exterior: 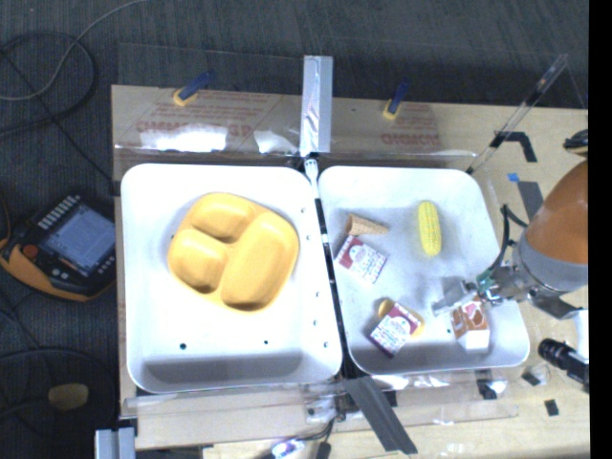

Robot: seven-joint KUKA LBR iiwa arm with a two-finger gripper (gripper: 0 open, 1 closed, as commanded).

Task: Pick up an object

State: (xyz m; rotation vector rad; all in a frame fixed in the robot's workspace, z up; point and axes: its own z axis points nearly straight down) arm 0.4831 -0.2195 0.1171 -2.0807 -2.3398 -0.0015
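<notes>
Two white bins side by side on bench. Left bin [143, 256]: one lg yellow three-compartment tray [232, 250], roughly centred, slightly toward far side.

Right bin [402, 182] contents:
- corn cob [429, 229], yellow, far-right area, lying lengthwise near-to-far.
- ice-cream cone [366, 225], far-left area, left of corn, apart from it.
- small red/white carton [362, 259], just near-side of cone, close to left wall.
- second red/white carton w/ orange top [396, 326], near-centre, tilted.
- small orange/white box [470, 325], near-right corner, close to bin wall.
- small grey piece [447, 302] btwn second carton and box; too small to ID.

Arm in from right; orange band [572, 220] and grey wrist over right rim of right bin. Gripper [488, 287] low over near-right part of bin, directly on far side of orange/white box, appears touching or just above its far edge. Open/closed state: cannot tell, tip too small and cluttered. No object seen clamped.

Outside bins: handheld pendant [65, 249] on dark floor at left; blue/yellow clamps [193, 88] on far edge of bench.
</notes>
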